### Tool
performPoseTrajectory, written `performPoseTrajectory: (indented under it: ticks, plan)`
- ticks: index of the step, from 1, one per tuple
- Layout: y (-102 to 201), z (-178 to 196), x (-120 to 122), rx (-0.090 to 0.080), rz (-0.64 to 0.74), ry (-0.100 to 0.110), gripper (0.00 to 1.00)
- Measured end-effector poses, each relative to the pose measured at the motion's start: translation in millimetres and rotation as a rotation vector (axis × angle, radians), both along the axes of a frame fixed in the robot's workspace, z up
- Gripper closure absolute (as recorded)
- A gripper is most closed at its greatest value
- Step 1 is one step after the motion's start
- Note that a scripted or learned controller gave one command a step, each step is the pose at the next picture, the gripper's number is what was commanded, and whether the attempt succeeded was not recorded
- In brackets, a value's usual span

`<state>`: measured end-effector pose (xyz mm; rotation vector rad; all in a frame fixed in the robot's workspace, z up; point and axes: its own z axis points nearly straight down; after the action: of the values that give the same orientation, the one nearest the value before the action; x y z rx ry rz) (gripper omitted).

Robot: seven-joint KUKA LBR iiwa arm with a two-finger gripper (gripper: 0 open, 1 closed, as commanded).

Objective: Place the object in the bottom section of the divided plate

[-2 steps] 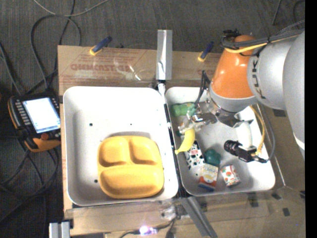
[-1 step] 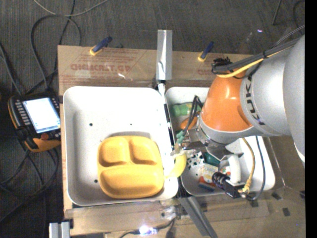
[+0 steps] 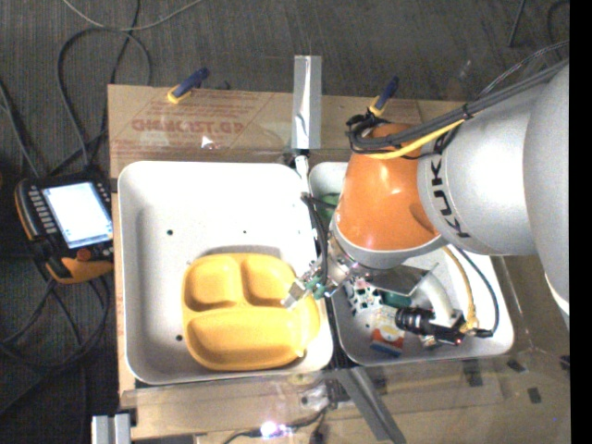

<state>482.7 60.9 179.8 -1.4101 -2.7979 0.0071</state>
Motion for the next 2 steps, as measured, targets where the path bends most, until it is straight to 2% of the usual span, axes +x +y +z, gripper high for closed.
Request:
performPoseTrajectory:
  ticks: [1,2]
  plan:
    - [-27.5,68.6,8.6,0.001,0.101,-0.004,1.00]
    - [-27.6,68.7,8.6,0.001,0.101,-0.004,0.00]
